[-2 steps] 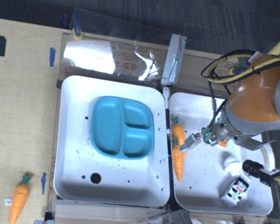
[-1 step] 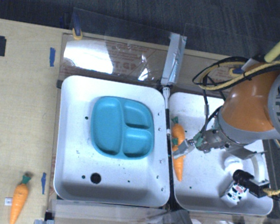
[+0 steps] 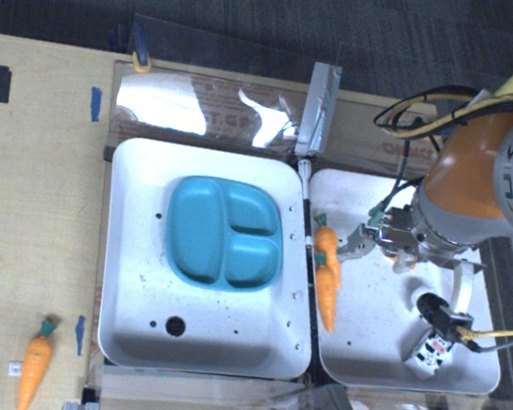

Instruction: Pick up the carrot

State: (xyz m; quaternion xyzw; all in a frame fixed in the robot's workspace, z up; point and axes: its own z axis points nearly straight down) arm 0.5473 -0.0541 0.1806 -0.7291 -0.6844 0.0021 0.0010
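Note:
Two orange carrots lie end to end along the left wall of the right bin [image 3: 403, 372], the upper carrot [image 3: 326, 241] above the lower carrot [image 3: 326, 296]. A third carrot [image 3: 36, 360] with a green top rests on the wooden bench at the lower left, outside the bins. My gripper [image 3: 366, 239] hangs low over the right bin, just right of the upper carrot, below the orange-banded wrist [image 3: 463, 181]. No carrot shows in its grasp.
A blue divided plate [image 3: 226, 233] sits in the left bin [image 3: 119, 303]. A small black-and-white object [image 3: 430, 352] lies at the right bin's lower right. Cables [image 3: 421, 109] loop above the arm. A metal divider [image 3: 318, 113] stands behind the bins.

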